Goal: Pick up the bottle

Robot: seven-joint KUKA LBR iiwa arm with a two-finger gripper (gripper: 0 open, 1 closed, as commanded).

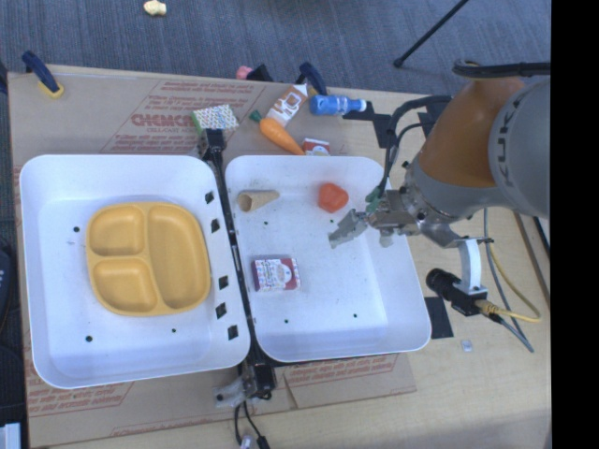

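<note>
Your bottle [336, 106] lies on its side on the bench behind the right bin [398, 297], outside it, near the far rim. Its long axis runs roughly left to right across the view, blue body to the left and pale cap end pointing right. Just to its left lie a white-and-orange pouch [288, 104] and a carrot [280, 136]. Your gripper [348, 229] hangs over the right bin, well apart from the bottle, near the red piece [332, 196]. You cannot tell from here how its fingers stand. Also in that bin you see a cone [255, 199] and a small packet [275, 274]. The left bin [47, 344] holds a yellow tray [148, 256].
</note>
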